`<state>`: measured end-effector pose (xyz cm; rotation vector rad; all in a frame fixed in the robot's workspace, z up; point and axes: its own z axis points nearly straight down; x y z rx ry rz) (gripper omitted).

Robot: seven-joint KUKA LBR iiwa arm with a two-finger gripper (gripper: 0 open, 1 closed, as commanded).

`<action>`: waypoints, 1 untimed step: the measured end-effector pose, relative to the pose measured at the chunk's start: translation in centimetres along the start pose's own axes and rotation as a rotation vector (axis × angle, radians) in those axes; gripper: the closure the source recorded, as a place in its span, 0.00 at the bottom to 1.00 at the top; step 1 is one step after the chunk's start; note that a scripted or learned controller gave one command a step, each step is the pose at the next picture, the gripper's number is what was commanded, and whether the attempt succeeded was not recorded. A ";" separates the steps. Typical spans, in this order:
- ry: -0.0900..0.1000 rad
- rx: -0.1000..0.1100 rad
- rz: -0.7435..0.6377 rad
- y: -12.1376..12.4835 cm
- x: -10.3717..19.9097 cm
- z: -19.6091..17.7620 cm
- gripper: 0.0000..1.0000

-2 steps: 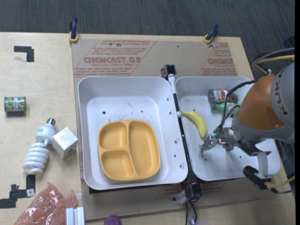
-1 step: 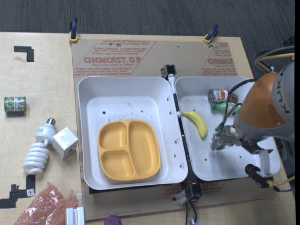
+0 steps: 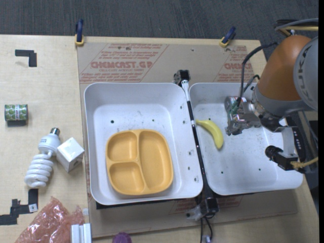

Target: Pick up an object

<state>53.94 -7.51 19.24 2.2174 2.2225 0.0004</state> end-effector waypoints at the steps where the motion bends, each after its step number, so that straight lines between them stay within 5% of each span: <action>1: 0.000 0.000 0.000 0.0 0.0 0.0 0.00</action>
